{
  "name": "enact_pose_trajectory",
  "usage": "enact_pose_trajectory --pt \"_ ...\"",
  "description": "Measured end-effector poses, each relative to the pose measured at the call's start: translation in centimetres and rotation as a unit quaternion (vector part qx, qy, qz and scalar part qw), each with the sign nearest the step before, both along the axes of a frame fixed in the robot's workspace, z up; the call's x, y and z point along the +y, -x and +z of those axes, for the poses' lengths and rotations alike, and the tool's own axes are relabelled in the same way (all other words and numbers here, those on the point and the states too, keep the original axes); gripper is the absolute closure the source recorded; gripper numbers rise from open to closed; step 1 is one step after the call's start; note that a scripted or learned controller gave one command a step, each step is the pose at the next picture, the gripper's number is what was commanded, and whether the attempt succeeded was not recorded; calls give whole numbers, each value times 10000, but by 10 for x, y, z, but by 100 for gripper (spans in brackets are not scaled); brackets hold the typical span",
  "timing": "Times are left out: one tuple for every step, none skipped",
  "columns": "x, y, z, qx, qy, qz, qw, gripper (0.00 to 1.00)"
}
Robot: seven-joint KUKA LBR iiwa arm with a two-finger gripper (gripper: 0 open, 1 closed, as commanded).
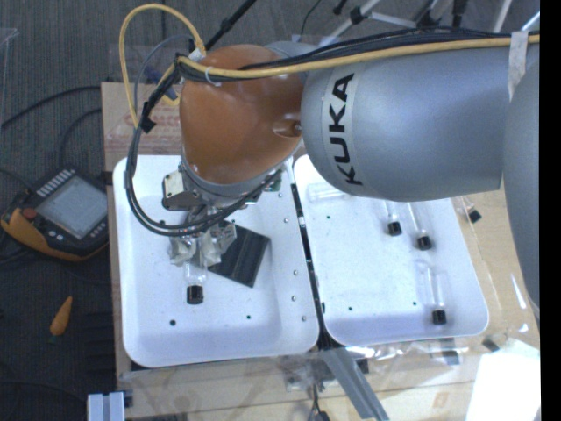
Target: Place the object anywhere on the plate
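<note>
we see the gripper low over the left bin, under the orange band of the arm; its pale fingers point down at the bin floor, but whether they are open or closed we cannot tell, since the wrist and cables crowd the spot; a black plate lies flat in that bin, tilted on a diagonal, its upper left edge just beside the fingers; touching or apart, we cannot tell; a small clear tube with a black cap lies on the floor just below the gripper, and we see nothing between the fingers; the right bin holds more clear, black-capped tubes, hard to make out against the white; left of the bench sits a pendant; the arm hides the bins' far edges.
</note>
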State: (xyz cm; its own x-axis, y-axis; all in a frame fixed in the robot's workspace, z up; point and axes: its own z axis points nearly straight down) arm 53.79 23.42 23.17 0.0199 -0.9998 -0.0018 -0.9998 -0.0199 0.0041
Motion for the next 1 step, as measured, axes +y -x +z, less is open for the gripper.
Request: enact_pose_trajectory --pt "-1 55 -65 5 17 -819 9966 100"
